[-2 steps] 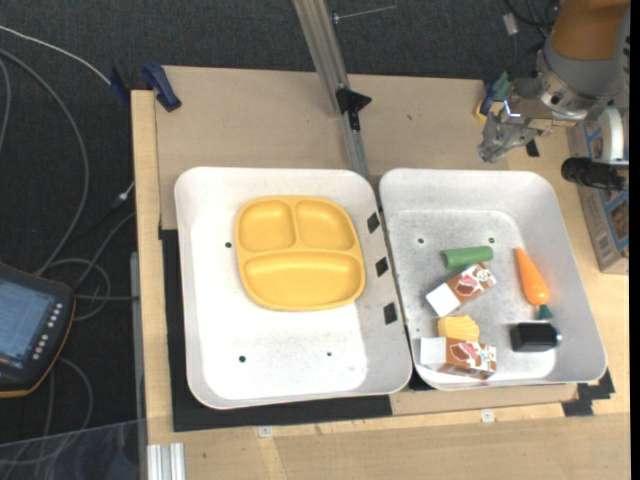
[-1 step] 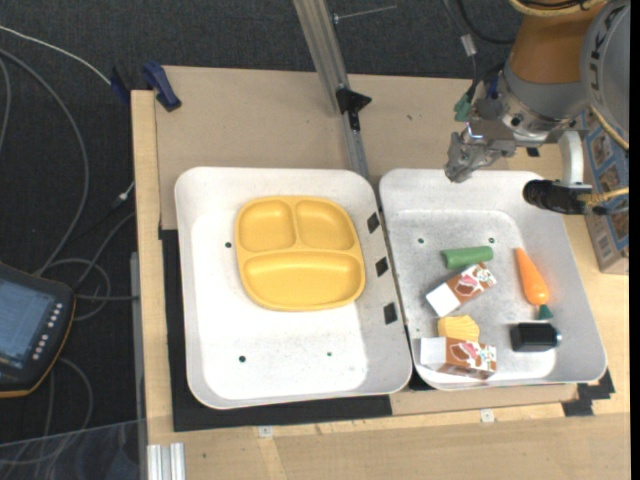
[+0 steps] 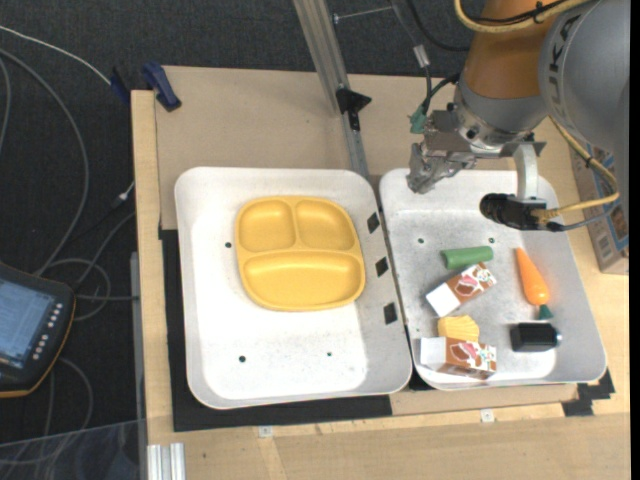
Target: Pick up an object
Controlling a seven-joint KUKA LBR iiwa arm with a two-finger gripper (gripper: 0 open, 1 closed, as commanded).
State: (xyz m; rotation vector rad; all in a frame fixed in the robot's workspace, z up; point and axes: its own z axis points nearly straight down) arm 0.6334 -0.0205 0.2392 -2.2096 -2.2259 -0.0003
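My gripper (image 3: 428, 175) hangs over the far left corner of the right bin (image 3: 415, 230), with nothing seen in it. The objects lie nearer the front of that bin. A green cylinder (image 3: 468, 256) is closest, just below and right of the gripper. An orange carrot (image 3: 532, 276) lies to the right of it. A brown and white packet (image 3: 463, 288), a yellow ridged piece (image 3: 458, 328), a second packet (image 3: 466, 356) and a black block (image 3: 533, 337) sit toward the front edge.
The left bin (image 3: 205, 298) holds a yellow divided plate (image 3: 298, 253). A metal post (image 3: 330, 63) slants up behind the gap between the bins. The arm's grey and orange body (image 3: 520, 48) looms over the right bin's far side.
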